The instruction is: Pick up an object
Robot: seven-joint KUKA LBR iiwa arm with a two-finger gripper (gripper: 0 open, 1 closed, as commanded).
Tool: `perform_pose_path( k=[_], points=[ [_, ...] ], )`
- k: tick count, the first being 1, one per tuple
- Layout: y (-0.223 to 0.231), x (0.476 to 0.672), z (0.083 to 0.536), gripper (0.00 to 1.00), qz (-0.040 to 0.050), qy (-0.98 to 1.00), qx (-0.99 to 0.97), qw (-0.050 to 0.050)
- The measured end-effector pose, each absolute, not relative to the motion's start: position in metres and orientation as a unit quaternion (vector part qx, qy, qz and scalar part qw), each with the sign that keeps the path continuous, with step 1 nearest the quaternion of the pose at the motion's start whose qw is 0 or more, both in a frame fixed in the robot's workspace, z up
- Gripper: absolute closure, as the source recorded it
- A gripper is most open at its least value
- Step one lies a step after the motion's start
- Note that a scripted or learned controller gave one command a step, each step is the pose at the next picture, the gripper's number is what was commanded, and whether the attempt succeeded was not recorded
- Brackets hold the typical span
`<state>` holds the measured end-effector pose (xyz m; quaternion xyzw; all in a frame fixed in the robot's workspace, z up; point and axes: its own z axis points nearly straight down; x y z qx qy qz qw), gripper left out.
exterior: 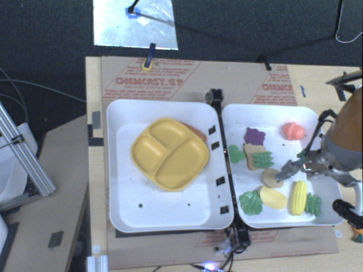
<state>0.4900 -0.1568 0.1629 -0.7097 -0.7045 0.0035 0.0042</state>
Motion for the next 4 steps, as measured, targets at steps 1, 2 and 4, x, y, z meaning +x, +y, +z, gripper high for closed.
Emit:
perform_pose_path(
  k=[1, 2, 4],
  points=[
    [-0.201, 0.484, 0.084, 0.0, 0.0018, -0.706, -0.708, 0.001],
    [-0.207, 0.487, 0.099, 0.0, -0.0003, -0.707, -0.707, -0.001],
    [-0.136, 0.524, 0.18, 1.0, -0.0037, -0.712, -0.703, -0.003]
  ],
)
